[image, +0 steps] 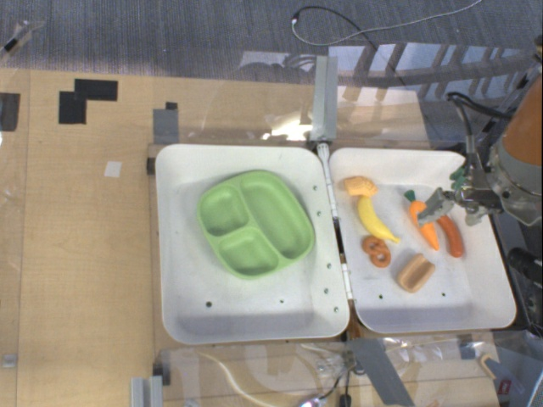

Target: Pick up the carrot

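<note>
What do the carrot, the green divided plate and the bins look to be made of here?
Carrot: probably moulded plastic toy food; uniform orange with a small green top. Green divided plate: likely plastic, satin finish; one even colour, soft rounded compartment walls. Left bin and right bin: seemingly thin white plastic with rounded corners and a slight sheen.

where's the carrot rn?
In the camera view the carrot lies in the right bin, toward its right side, between the banana and the sausage, with the gripper right at it.
</note>
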Robot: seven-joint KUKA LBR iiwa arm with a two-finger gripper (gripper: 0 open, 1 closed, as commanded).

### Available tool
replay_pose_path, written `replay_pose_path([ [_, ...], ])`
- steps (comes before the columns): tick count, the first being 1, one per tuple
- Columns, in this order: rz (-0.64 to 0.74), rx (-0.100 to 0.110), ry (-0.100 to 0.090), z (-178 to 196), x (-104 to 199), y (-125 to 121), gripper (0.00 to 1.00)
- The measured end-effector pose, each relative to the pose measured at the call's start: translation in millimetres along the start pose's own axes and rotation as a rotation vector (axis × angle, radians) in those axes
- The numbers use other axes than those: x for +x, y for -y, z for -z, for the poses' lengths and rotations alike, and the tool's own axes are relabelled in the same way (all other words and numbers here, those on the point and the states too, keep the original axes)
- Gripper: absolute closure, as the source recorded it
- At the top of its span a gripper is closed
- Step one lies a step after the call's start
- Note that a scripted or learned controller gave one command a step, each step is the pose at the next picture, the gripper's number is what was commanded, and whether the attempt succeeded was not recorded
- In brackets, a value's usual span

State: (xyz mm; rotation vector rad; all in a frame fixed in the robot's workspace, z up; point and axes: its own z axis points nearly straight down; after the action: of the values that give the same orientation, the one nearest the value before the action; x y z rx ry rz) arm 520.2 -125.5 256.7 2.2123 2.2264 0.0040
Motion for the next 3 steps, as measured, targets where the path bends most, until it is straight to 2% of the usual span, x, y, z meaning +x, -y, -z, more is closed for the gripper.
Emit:
replay_pose_path([
  [1, 0.12, -0.005, 0.001, 115.2, 30.7, -4.3, 0.0],
  [2, 0.422, -0.006, 0.001, 180.4, 84.6, -17.0, 0.0],
  [3, 0.542, -0.003, 0.001, 179.3, 120.4, -16.6, 0.0],
])
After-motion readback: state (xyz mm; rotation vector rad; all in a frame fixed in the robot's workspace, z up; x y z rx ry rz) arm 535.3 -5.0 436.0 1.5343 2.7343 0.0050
